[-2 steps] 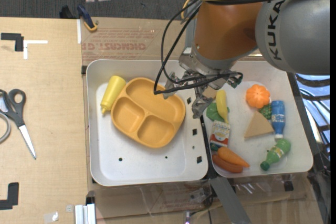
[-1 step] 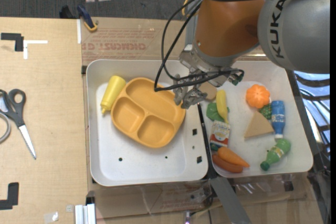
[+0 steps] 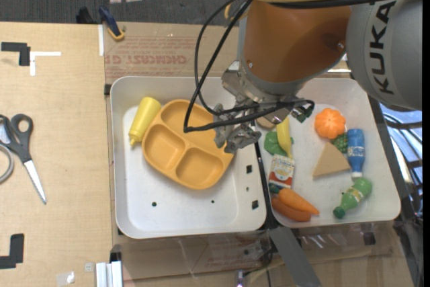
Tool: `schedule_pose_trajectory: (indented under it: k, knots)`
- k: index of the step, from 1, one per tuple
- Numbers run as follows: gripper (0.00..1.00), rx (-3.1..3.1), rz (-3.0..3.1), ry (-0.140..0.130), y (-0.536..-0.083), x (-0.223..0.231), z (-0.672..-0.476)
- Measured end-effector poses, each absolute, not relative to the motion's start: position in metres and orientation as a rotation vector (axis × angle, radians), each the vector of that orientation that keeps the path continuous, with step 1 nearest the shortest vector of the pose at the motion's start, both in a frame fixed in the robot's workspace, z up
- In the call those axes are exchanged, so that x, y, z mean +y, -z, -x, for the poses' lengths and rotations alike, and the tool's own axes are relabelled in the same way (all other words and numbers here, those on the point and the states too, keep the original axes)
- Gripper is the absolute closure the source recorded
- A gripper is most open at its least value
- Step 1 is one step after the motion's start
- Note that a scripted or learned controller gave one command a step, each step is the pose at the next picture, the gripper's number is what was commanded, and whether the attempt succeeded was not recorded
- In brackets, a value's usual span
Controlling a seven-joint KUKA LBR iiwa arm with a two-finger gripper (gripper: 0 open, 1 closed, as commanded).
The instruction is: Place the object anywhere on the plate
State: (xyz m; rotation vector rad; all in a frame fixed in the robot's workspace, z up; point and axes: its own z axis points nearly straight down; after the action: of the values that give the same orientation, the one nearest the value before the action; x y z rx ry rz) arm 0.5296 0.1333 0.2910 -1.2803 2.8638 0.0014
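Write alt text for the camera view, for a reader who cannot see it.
A grey and orange robot arm's gripper hovers over the right edge of a yellow divided plastic plate in the left white bin. A yellow plastic bottle lies beside the plate; toy foods fill the right white bin.

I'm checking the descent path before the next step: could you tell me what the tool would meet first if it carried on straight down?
Probably the right rim of the yellow plate, or the left bin's floor just beside it; the tool hangs over that edge, and depth is unclear.
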Motion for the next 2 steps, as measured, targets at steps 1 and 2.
schedule_pose_trajectory:
  k: [1, 2]
  knots:
    - [1.00, 2.862, 1.275, -0.002, -0.3001, 0.1334, -0.5312]
    - [0.00, 2.862, 1.275, -0.002, -0.3001, 0.1334, -0.5312]
